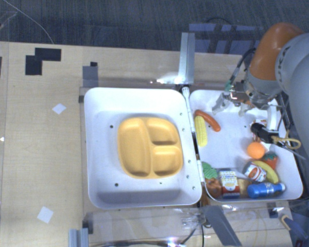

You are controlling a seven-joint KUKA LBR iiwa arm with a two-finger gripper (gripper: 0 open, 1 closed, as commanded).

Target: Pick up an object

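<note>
Bench (36,153) pale matt wood; bins (100,189) smooth white plastic; tray (149,147) glossy yellow.

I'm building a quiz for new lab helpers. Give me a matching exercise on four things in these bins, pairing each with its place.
Things:
1. yellow divided tray
2. corn cob
3. blue bottle
4. orange

Places:
A. near front corner of the right bin
B. middle of the left bin
C. along the right bin's left wall
D. right part of the right bin, beside the banana

Pairs: 1-B, 2-C, 3-A, 4-D
</note>
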